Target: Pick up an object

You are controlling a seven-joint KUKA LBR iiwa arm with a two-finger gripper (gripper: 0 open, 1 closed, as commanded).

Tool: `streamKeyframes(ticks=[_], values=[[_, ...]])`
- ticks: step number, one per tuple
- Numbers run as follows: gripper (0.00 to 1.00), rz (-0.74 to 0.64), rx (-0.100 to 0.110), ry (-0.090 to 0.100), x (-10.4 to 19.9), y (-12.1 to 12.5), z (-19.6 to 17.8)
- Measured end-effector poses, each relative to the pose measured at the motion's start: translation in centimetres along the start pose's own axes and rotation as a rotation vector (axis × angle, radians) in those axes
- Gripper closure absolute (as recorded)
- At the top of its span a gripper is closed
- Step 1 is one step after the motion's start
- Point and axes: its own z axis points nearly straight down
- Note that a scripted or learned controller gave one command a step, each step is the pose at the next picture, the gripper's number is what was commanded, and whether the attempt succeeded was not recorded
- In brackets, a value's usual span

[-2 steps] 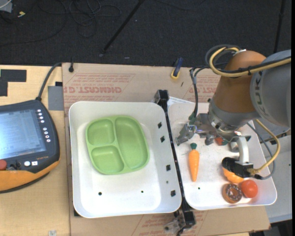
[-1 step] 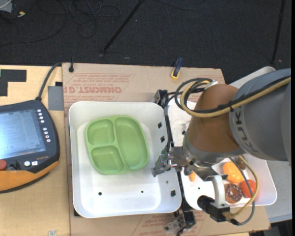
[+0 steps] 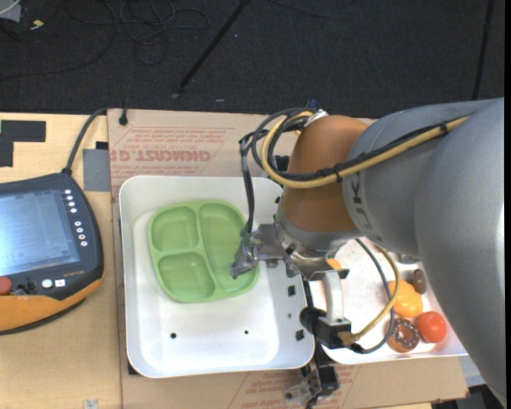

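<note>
My claw (image 3: 243, 264) hung low over the left white bin (image 3: 145, 331), at the right rim of the green divided tray (image 3: 187, 250), which lay just to its left, long axis running up the bin. Whether my claw stood wide or narrow, I could not tell.

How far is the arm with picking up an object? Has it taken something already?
Done: the arm has reached into the left bin, and its gripper is at the right edge of the green divided plate. In hand: nothing visibly lifted; the plate lies flat in the bin. Left: the grasp and the lift. The orange and red items lie in the right bin.
</note>
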Motion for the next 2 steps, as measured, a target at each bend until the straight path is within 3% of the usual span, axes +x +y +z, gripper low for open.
streamKeyframes(ticks=[1, 2], values=[[0.0, -0.008, -0.012, 0.007, 9.58, -3.93, -19.1], [1.0, -0.006, 0.005, -0.005, 9.23, -3.94, -19.11]])
